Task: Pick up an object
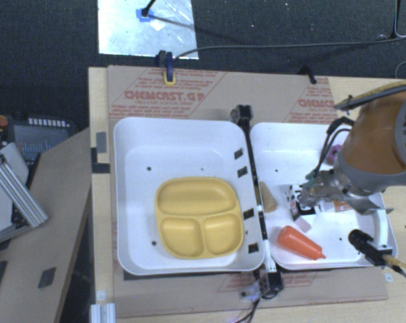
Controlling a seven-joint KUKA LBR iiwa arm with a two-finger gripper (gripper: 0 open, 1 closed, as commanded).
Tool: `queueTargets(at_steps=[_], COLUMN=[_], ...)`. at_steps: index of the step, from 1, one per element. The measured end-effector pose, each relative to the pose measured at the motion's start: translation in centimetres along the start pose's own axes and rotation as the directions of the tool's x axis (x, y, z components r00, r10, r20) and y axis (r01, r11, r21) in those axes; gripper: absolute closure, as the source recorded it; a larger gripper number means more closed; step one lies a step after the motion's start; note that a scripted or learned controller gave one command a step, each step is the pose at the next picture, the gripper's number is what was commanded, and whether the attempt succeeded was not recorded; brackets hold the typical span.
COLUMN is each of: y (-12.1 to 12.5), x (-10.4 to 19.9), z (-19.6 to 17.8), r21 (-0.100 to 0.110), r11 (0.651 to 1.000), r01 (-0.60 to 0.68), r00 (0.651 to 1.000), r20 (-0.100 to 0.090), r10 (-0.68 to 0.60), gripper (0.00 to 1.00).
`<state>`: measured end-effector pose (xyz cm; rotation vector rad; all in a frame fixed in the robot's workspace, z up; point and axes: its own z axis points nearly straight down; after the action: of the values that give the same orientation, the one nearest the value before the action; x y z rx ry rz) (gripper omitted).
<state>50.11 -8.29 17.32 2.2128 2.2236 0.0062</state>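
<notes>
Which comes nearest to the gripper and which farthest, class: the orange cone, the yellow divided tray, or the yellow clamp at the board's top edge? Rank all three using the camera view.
Measured from the gripper in the right bin:
1. Orange cone, just below it in the same bin.
2. Yellow divided tray, in the left bin.
3. Yellow clamp, up at the board's far edge.

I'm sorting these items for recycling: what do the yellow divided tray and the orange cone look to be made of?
The yellow divided tray looks like moulded plastic with a smooth, slightly satin finish: uniform colour, rounded compartment walls, soft highlights. The orange cone also looks like plastic or perhaps rubber, matte and evenly coloured; the view is too coarse to tell which.
</notes>
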Motion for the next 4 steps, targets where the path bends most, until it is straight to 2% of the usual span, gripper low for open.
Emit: queueTargets(at_steps=[1, 2, 4], y=[0.6, 0.7, 6.1], x=[-0.4, -0.4, 9.3], z=[-4.4, -7.1, -8.2], r21=[0.000, 0.001, 0.002], r11=[1.000, 1.000, 1.000], r01=[-0.001, -0.001, 0.005], r00=[1.000, 1.000, 1.000], r20=[0.001, 0.000, -0.003], r10=[0.001, 0.001, -0.005], gripper=[1.00, 1.00, 1.00])
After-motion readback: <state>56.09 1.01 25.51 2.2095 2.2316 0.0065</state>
